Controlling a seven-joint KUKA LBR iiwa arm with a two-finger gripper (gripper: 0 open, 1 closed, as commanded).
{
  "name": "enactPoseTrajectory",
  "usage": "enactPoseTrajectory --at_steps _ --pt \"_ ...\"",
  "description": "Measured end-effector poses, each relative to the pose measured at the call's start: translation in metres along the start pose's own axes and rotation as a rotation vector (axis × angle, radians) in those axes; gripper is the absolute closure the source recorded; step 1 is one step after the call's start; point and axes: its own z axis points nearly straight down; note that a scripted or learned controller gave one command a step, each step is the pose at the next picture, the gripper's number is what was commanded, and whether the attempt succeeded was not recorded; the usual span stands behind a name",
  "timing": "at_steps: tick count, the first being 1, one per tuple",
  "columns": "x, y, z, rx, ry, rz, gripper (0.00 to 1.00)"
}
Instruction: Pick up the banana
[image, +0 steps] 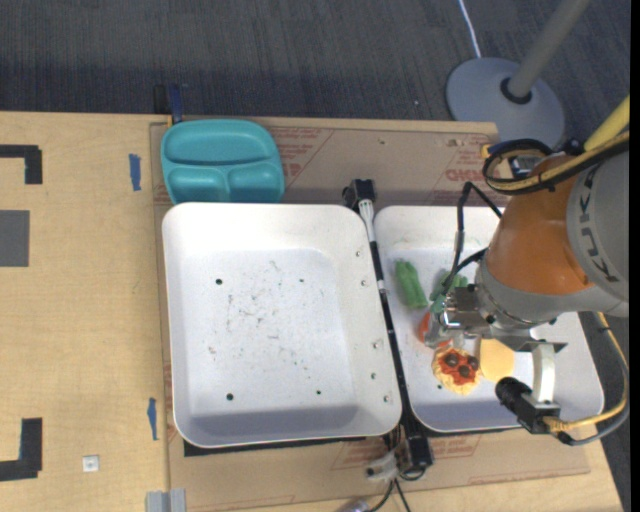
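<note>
Since my wrist (540, 250) hangs low over the right bin (580, 400) and covers much of what lies there, the step in hand, as I judge it, is to settle on the banana (497, 357) before I commit to a grasp. What I take for it is a pale yellow patch on the bin floor, showing just below my wrist housing and partly hidden by it, so I cannot read its full length or which way it curves. My end effector (452, 318) sits over the middle of that bin, and the view does not tell me whether it is open or closed, or whether it grips anything. The yellow patch lies just beside it, toward the bin's near right part, so I appear to be off to one side and not centred over it. An orange-and-red object (458, 368) touches or nearly touches the yellow edge, directly below the end effector, and a green piece (410, 283) lies near on the far left side. To do this well I would shift toward the yellow shape, line up across its narrow width and come down clear of the orange-and-red object – a descent from here risks catching the wrong item or nothing at all.
</note>
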Motion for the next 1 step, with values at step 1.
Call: enactPoseTrajectory --at_steps 1 --pt "0.0000 0.0010 -0.0103 -0.003 -0.001 -0.001 1.00"
